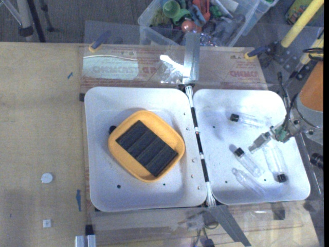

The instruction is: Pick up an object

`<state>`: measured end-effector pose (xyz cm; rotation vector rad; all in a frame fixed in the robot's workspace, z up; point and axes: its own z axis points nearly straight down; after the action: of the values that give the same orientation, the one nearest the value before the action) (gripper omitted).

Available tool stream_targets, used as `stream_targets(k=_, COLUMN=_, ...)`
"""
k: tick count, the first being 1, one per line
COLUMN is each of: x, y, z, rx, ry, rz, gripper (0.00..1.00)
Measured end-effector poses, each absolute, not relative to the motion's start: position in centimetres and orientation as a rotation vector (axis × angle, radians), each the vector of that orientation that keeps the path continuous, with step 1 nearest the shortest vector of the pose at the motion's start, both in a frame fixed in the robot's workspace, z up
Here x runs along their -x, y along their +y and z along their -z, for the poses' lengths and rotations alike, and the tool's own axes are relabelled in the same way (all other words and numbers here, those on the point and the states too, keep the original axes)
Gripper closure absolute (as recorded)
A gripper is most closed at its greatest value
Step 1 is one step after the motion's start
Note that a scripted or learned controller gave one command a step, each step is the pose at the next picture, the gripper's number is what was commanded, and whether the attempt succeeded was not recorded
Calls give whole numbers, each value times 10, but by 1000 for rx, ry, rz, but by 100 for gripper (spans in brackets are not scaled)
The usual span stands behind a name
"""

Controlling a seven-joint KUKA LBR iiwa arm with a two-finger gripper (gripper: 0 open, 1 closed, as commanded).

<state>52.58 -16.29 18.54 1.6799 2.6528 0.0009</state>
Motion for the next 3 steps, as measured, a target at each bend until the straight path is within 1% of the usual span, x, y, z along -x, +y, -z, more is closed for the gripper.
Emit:
stream_targets(k=1, x=-571, y=-194, z=-134, rx=-1661, ry=2661, rz=-1, gripper=0)
stream_targets(k=2, x=-597, y=-201, z=-107, rx=-1603, ry=2694, rz=-1, gripper=0)
stream_targets(k=3, x=-637, y=-172, z=-87, rx=-1635, ry=2672, rz=-4, gripper=0)
